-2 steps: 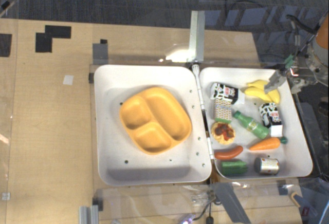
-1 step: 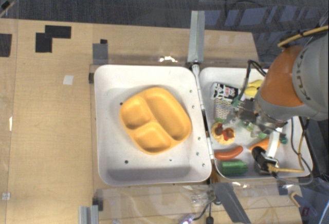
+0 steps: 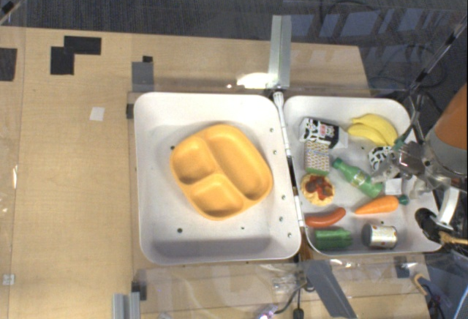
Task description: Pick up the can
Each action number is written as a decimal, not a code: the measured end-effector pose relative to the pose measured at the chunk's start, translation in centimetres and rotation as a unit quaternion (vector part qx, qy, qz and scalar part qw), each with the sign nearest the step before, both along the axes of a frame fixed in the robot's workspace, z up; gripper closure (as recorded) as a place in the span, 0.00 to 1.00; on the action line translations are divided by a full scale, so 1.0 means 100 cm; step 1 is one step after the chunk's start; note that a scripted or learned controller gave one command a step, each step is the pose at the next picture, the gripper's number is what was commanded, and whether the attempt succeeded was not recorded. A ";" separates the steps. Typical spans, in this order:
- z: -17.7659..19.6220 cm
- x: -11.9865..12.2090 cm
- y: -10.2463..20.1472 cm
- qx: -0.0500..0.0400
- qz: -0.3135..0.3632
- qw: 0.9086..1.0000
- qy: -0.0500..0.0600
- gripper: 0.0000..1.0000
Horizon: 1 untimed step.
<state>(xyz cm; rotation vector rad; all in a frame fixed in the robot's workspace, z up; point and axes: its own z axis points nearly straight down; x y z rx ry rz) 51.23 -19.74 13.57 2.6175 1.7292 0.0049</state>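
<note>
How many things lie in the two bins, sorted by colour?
Yellow: 2, tray, bananas
Green: 2, bottle, cucumber
Orange: 1, carrot
Red: 1, sausage
Silver: 1, can
Black and white: 2, carton, small piece
Mixed: 2, pizza, checkered packet
Total: 11

The arm (image 3: 447, 136) entered from the right edge at mid-height, its orange band uppermost, with the grey wrist and gripper (image 3: 409, 164) extended leftward and slightly toward the near side, finger position not discernible.
</note>
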 end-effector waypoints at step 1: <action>-0.044 -0.018 0.058 -0.005 0.171 0.985 -0.008 0.00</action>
